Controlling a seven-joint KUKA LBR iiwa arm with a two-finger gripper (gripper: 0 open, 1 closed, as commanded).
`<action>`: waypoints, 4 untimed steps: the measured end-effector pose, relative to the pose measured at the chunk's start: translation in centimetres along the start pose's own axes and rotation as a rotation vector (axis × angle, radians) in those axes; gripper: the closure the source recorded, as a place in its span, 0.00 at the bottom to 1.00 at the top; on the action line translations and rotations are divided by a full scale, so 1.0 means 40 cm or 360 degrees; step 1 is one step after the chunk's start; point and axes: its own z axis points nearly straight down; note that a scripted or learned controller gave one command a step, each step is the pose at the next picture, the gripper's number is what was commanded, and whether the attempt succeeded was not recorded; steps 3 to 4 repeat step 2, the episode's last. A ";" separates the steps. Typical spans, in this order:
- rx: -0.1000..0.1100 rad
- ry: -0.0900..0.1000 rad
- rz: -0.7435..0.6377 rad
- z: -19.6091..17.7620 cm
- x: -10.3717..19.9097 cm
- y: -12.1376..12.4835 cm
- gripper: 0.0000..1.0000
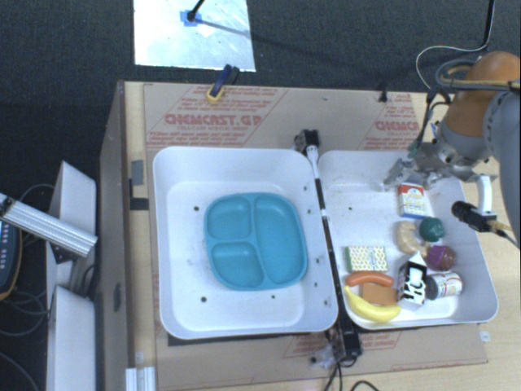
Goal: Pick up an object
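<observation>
In the right bin (358, 190) several small items lie along the right and front. They include a red and white carton (413, 200), a beige lump (406, 235), a green ball (431, 229), a purple piece (440, 257), a small can (448, 284), a black and white toy (413, 283), a patterned block (367, 258), a sausage (370, 280) and a banana (372, 306). My gripper (417, 173) hangs at the bin's back right, just behind the carton. It is open, with nothing between its fingers.
The left bin (183, 218) holds a blue divided plate (255, 240). A divider rail (319, 194) separates the bins. A black cable end (472, 214) juts over the right bin's right rim. A yellow and blue tool (221, 84) lies on the board behind the bins.
</observation>
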 end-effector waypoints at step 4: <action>-0.0008 0.0000 -0.0004 -0.210 0.265 -0.056 1.00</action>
